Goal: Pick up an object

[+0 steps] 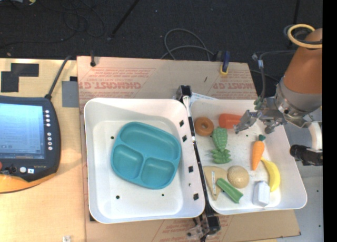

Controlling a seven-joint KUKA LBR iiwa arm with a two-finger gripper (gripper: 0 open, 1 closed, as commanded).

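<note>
Over the right-hand bin (295,183), the gripper (258,121) hovers spread and empty; the carrot (257,153) just below seems the likeliest descent.

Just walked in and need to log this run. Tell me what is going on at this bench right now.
A grey and orange robot arm reaches in from the right, its gripper poised over the upper part of the right bin. That bin holds toy food: a donut, a red piece, a green leafy piece, a carrot, a banana and more. Nothing shows between the jaws. The left bin holds a teal divided plate.
</note>
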